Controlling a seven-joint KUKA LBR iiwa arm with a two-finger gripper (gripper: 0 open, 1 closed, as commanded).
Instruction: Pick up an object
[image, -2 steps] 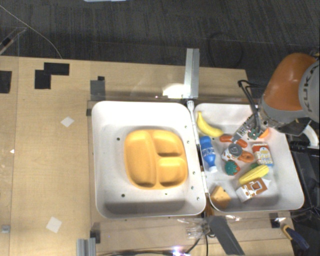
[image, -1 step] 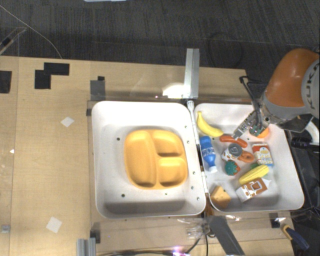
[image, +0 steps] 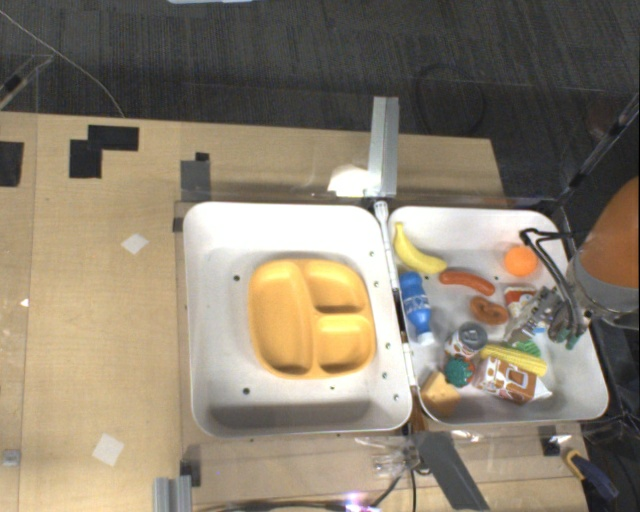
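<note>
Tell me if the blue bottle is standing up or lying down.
Lying down: the blue bottle rests on its side along the right bin's left wall.

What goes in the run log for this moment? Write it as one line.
stage: reaching | end effector: low in right bin, beside corn cob | grasp: unconfirmed | left bin: yellow tray
</note>
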